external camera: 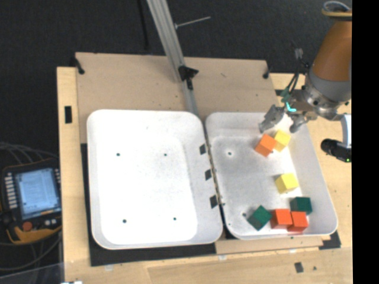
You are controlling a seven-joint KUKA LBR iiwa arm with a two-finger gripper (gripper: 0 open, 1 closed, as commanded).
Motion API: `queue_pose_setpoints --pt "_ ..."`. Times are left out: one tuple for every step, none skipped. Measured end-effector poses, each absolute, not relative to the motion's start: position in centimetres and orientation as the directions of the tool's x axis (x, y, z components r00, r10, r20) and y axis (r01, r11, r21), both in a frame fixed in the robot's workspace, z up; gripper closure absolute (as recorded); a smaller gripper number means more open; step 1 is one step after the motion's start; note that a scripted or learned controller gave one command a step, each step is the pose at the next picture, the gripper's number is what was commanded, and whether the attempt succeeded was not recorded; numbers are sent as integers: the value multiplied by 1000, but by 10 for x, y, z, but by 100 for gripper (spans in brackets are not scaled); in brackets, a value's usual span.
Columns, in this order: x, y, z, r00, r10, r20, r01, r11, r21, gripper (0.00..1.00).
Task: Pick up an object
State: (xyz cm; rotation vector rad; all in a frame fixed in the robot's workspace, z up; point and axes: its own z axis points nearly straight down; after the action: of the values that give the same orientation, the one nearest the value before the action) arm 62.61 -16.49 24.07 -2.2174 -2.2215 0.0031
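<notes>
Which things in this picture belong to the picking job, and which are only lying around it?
Belong to the job:
claw, open above the right bin
orange block and yellow block beneath it
other blocks: yellow, green, dark green, orange pair

Lying about:
left bin
handheld screen
metal pole

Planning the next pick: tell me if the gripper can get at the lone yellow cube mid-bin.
Probably yes: the small yellow cube sits alone in the right white bin, open floor around it, with the gripper above the bin's far end.
</notes>
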Motion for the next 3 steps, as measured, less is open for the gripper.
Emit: queue_pose_setpoints --pt "627 -165 243 -4 1000 -2 1000 4 1 0" --pt "630 -158 195 -4 1000 -1 1000 4 -4 0" --pt "639 -160 147 -5 1000 -2 1000 5 -4 0"
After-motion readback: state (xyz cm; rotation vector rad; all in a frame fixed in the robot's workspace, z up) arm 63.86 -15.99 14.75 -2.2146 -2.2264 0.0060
